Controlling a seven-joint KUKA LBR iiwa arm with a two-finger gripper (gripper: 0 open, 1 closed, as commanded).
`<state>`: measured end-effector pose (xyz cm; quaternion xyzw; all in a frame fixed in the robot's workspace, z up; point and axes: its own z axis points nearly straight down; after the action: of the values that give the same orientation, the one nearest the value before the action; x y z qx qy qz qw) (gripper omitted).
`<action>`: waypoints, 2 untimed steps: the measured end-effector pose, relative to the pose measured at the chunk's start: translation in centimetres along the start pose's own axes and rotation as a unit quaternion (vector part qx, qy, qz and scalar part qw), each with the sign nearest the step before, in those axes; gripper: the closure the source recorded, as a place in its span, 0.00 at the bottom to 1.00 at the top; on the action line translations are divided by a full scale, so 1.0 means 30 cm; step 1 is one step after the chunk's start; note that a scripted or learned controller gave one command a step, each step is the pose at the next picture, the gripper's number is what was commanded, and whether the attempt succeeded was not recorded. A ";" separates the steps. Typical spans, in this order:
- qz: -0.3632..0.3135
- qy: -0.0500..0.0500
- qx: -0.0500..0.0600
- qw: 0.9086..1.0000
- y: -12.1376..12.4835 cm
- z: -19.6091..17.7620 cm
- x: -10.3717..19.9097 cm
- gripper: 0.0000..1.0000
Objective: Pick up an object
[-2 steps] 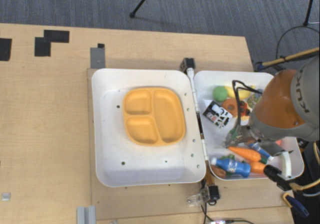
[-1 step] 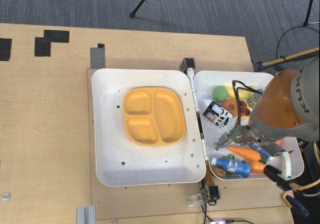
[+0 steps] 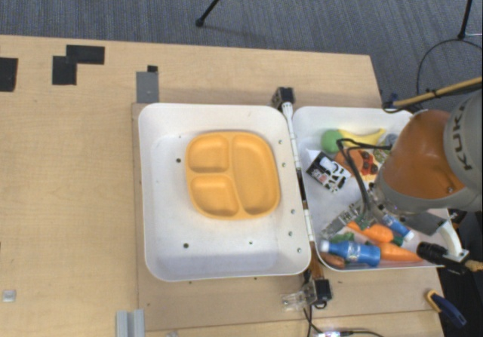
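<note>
So far nothing looks lifted: every object in the right bin seems to rest on the bin floor, so the pick is not yet done. The likeliest targets are crowded into the near corner of that bin, where a blue bottle-like item lies on its side, with an orange carrot-shaped toy just beside it and another orange piece touching from above. Further back sit a small black-and-white box, a green ball and a yellow banana-like shape, well apart from the near cluster.

The gripper hangs over the middle of the bin, just above the orange and blue cluster, its metal end close to those toys. Whether the fingers are spread or closed I cannot tell; the wrist and its orange band hide most of them, and no object can be seen caught between them. My judgement is that the arm is at the reaching or descending stage, with closing on a toy and raising it clear both left to do.

Out from there, the left bin holds a yellow divided tray with three compartments, far from the gripper. Both bins sit on the wooden counter.
</note>
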<state>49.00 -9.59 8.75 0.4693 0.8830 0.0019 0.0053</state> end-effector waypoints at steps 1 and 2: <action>0.298 0.000 0.001 0.955 0.011 0.002 0.013 0.00; -0.101 -0.001 0.000 0.995 -0.008 0.001 -0.014 0.00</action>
<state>49.05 -10.08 8.73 0.3774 0.9260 0.0014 0.0064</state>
